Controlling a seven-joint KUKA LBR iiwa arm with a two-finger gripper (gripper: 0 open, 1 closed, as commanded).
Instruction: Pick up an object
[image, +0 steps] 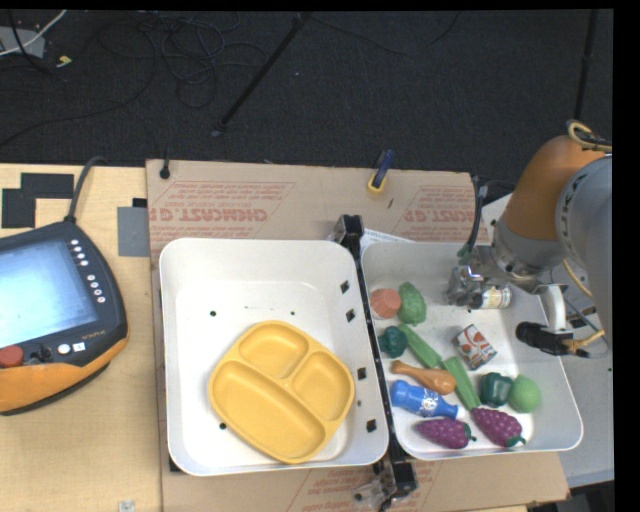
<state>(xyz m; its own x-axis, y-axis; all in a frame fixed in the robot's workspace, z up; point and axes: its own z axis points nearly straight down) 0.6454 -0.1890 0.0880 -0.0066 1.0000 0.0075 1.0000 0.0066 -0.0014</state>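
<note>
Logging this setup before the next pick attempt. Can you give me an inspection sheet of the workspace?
Surface: two white bins side by side on cardboard, left bin, right bin.
Job's things: toy foods in the right bin, among them a blue bottle, two purple grape bunches, a green apple, a small carton.
Clutter: yellow divided tray in the left bin.
Grippers: gripper low over the right bin's far part, nothing seen held.
Cables: black cables on the dark floor behind.
Surroundings: control pendant left of the bins; blue-yellow clamp on the cardboard's far edge.
</note>
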